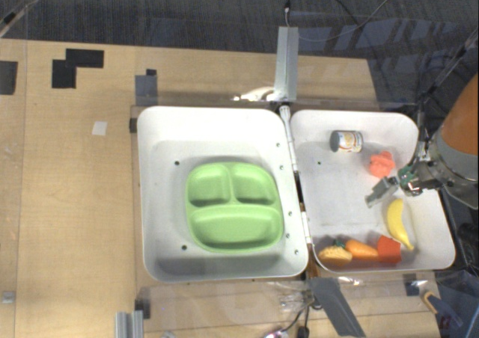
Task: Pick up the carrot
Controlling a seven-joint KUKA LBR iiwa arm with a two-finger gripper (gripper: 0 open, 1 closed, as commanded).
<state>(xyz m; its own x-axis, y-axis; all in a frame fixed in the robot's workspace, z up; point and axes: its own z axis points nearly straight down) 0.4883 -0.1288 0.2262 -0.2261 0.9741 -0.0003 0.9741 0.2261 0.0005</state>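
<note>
The carrot (361,248) is a short orange piece lying flat along the front wall of the right bin (322,179). A yellow-brown food item (335,254) lies on its left and a red block (388,248) on its right. My gripper (378,191) reaches in from the right and hangs over the bin's right half. It is above and slightly right of the carrot in this view, clear of it, between a pink toy (382,164) and a banana (399,224). Nothing shows in its grasp.
A small silver can (346,140) lies near the right bin's back wall. The left bin (161,179) holds a green divided plate (233,206). The banana lies just right of the gripper, close to the red block. A metal post (287,60) stands behind the bins.
</note>
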